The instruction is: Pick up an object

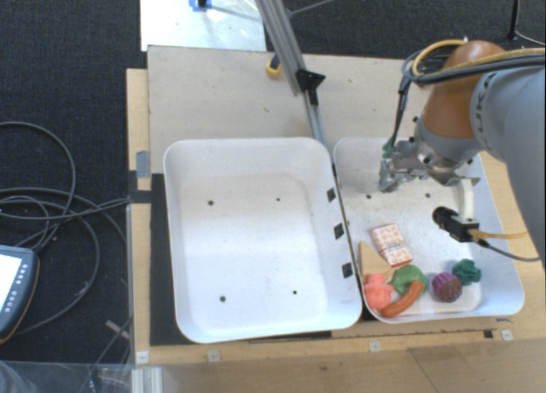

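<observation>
Toys (pixel 415 276) crowd the right bin's (pixel 503 297) near end (hand (pixel 389 180) well apart, grip perhaps unreadable).

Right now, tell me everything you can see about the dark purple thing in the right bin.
The dark purple thing is a small, rounded, bumpy toy, likely plastic, perhaps a grape cluster. It sits in the right bin near its front edge, between a green leafy piece and a darker green piece, close to both; whether they touch is unclear.

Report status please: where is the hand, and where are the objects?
Hand over right bin's far end, nothing seen in it. Toy foods clustered at near end, apart from it. Path unobstructed.
</observation>
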Tool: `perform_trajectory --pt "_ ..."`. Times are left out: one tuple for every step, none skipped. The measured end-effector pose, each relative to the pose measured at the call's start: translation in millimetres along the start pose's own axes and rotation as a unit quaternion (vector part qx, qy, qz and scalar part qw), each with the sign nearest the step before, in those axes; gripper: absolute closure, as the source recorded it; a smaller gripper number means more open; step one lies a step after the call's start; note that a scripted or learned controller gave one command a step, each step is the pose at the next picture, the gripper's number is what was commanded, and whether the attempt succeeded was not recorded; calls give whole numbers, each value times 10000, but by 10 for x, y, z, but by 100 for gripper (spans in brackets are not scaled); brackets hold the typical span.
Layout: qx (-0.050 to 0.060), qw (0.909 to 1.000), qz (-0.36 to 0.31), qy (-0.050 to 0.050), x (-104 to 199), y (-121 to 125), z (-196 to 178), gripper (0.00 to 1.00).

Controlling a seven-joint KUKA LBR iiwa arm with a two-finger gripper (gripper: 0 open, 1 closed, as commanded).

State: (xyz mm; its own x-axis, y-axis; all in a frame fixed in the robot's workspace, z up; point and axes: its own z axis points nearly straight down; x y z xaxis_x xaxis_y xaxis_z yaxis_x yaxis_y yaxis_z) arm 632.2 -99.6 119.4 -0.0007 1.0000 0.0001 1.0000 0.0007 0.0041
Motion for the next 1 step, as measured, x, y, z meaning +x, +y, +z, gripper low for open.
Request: perform_trajectory --pt "-18 10000 -29 -5 48 109 -516 100"
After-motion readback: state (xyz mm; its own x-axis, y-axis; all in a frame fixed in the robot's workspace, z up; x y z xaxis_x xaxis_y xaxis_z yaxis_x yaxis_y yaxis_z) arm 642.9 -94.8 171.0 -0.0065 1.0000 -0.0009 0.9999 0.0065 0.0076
